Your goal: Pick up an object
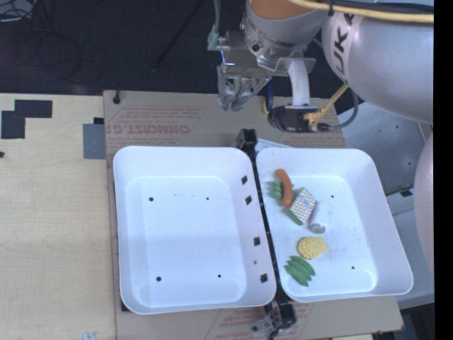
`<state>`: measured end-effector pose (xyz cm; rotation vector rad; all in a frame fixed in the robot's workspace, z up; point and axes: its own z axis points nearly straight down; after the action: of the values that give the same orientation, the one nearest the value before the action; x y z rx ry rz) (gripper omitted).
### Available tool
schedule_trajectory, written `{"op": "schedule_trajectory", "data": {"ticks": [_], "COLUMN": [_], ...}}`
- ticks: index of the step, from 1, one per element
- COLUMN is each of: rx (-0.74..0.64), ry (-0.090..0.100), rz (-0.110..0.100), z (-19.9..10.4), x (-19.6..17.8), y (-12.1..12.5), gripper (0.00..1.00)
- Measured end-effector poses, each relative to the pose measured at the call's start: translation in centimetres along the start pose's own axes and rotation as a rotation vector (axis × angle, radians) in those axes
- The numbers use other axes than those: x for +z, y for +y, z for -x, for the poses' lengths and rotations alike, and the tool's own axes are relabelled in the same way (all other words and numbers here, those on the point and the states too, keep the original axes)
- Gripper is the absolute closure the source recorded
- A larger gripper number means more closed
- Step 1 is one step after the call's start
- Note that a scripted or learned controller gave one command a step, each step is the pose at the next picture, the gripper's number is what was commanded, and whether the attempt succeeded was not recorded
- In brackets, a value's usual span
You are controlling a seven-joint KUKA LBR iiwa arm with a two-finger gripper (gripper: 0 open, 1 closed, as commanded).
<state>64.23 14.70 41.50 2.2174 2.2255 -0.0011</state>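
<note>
Plainly, the grey arm (382,41) hung high above the shallow white right-hand bin (368,168); its pincer (237,94), state impossible to tell, carried nothing visible. Crowded toys, like the orange sausage-shaped piece (284,186) touching the checkered block (304,205), risked a glancing grasp.

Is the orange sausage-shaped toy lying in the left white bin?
No, the orange sausage-shaped toy lies in the right white bin, near its left wall.

A pale wooden bench (49,225) fills the frame's left; a brown printed cardboard sheet (170,122) lies at upper centre.
</note>
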Motion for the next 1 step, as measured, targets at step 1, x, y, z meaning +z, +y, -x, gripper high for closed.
{"op": "schedule_trajectory", "data": {"ticks": [1], "rx": [-0.002], "ry": [0.003], "rz": [0.006], "z": [-4.93], "x": [-8.12], "y": [0.16], "gripper": [1.00]}}
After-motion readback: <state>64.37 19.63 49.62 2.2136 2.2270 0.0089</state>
